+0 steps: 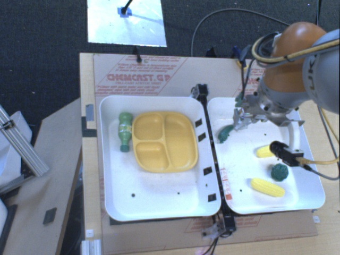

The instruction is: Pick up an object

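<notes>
The right bin (241,201) holds a small dark green piece (224,133) near its left wall, a yellow corn cob (267,187) toward the front, a round dark green object (279,171) and a yellow piece (264,152) partly behind a black fitting. My gripper (241,117) hangs over the back left of this bin, just right of and above the small green piece. I cannot see anything between its fingers.
The left bin (114,195) carries a yellow divided plate (163,142) and a green bottle (125,131) lying beside it. A black divider (211,158) separates the bins. Cables loop behind the arm (297,62) at the back right.
</notes>
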You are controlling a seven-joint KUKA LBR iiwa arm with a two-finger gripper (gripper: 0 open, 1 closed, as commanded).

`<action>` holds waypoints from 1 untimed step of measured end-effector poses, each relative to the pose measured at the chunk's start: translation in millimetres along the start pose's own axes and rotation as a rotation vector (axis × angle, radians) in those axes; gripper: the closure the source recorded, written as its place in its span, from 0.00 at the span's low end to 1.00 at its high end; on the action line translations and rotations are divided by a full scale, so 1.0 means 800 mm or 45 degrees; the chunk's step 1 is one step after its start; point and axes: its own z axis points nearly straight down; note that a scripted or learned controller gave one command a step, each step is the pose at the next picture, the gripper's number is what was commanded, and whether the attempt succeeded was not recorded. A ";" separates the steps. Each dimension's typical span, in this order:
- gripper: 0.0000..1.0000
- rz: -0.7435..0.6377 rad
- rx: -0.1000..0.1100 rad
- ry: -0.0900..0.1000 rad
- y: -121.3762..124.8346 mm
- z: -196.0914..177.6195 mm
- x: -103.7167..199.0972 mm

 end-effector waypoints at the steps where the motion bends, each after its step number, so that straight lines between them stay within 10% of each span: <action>1: 1.00 -0.001 0.001 0.001 -0.013 0.010 0.072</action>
